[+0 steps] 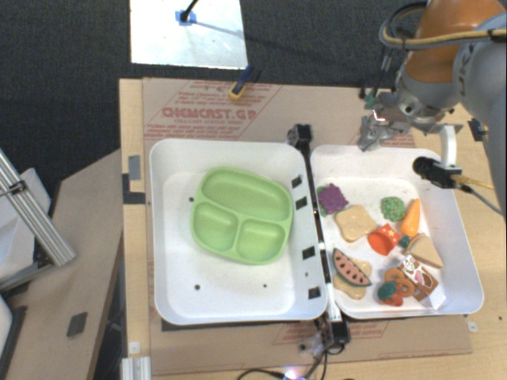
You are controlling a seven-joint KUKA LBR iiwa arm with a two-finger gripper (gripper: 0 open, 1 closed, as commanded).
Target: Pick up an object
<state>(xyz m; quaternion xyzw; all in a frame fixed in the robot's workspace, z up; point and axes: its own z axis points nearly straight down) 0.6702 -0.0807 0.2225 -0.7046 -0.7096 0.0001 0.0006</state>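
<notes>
Your candidate objects sit in the right bin [455,212]: toy food pieces, spread loosely over its floor. Nearest the divider you have a purple grape bunch [332,198]. Just right of and below it lies a slice of bread [354,222]. A green broccoli piece [392,207] sits toward the far right, with an orange carrot [410,218] just beside it, tilted. A red pepper piece [383,240] is touching or nearly touching the bread's lower right corner. Toward the near edge, a watermelon slice [351,269] lies next to the divider. A tan wedge [426,252] and a cluster of small mixed pieces [405,282] fill the near right corner; you cannot separate those items reliably.

The gripper [372,137] hangs over the far rim of the right bin, near the divider, well apart from every toy. Nothing is between the jaws. Whether the jaws are released or clenched, you cannot tell from this angle.

The left bin [170,236] holds a green divided tray [242,215], three compartments, lying flat near the middle.

Both bins rest on a cardboard sheet [206,111] with red lettering, on the table [95,212]. A white panel [187,22] lies beyond the far edge.
</notes>
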